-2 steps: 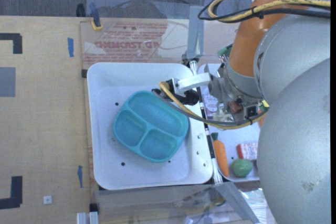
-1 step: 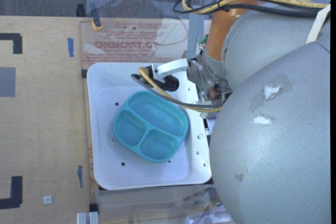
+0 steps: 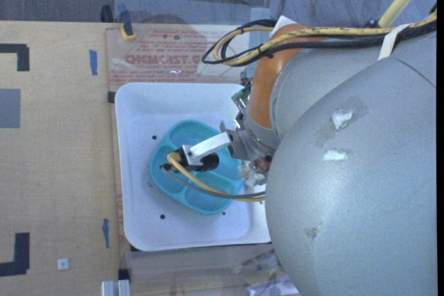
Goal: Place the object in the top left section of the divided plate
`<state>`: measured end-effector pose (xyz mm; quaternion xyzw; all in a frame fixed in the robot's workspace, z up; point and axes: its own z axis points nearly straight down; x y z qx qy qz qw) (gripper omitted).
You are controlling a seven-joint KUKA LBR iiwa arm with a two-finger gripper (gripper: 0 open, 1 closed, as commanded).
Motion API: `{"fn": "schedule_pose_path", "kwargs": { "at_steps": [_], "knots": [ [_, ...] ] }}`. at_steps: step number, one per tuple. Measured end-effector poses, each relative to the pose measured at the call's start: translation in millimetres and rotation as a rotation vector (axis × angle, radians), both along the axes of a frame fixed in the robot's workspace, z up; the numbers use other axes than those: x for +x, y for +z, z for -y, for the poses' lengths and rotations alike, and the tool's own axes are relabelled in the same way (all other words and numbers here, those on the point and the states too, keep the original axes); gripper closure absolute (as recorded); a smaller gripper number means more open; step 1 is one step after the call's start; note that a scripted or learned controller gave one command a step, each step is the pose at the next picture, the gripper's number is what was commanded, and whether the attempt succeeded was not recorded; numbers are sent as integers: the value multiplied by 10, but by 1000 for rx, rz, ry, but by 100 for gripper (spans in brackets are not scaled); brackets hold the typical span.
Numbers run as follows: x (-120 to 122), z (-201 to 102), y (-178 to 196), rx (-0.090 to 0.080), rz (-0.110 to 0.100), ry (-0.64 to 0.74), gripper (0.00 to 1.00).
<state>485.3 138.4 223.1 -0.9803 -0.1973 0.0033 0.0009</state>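
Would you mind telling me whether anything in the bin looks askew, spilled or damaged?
Only mildly: the teal divided plate lies turned at a slant to the white bin's walls rather than square with them. Nothing looks spilled or broken on the part that the arm leaves uncovered.

We see a big rounded arm (image 3: 361, 170), pale grey w/ a smooth matte shell that bulges like a dome. Two white scuff marks (image 3: 340, 120) sit on the shell, one above the other. An orange band (image 3: 266, 90) rings the arm above the wrist, w/ a darker grey metal collar (image 3: 253, 138) below it. Yellow & black cables (image 3: 326, 31) run over the top in a bundle, wrapped w/ white tape (image 3: 390, 40) at one spot.
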Motion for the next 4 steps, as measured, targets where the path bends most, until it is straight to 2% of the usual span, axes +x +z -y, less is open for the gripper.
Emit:
{"fn": "schedule_pose_path", "kwargs": {
  "at_steps": [1,2,3,4],
  "knots": [
    [-69,718,-83,1,0,151,100],
    [-60,1003,791,1,3,203,100],
    [833,1590,1982,0,4,209,100],
    [14,1531,678,1,2,168,100]
  ]
}}
